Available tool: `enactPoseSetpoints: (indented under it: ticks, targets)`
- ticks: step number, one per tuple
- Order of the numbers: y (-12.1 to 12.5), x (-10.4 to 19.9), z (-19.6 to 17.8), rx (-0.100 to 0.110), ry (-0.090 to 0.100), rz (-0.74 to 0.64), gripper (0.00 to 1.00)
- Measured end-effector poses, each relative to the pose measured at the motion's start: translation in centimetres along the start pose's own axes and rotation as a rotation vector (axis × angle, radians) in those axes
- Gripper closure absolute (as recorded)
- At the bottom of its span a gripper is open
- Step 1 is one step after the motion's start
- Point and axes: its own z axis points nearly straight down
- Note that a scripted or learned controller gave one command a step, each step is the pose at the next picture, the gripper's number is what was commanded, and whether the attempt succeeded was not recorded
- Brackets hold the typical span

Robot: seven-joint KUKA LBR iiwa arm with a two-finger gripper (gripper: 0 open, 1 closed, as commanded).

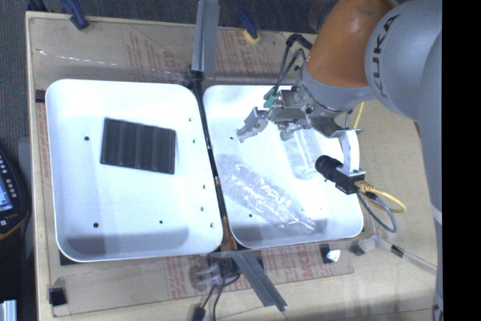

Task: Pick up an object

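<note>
We see the gripper (272,119) above the far half of the right bin (225,162), with one clear bottle (302,154) just beside it on the arm's side, another bottle (267,198) lying nearer us below it, and a ridged slab (139,146) well off to its left in the left bin (64,192).

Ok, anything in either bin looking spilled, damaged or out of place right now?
Nothing stands out. The dark ribbed rectangular pad lies flat in the left white bin. In the right white bin, a clear crinkled plastic bottle lies on its side and another clear plastic item sits below the claw.
</note>
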Motion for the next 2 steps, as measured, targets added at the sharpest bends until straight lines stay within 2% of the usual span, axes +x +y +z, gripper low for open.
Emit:
enactPoseSetpoints:
  ticks: [1,2]
  targets:
    - [-2.9,-4.8,6.1,-0.001,0.000,0.185,0.00]
    - [-5.8,-3.8,2.0,-0.003,0.001,0.009,0.00]
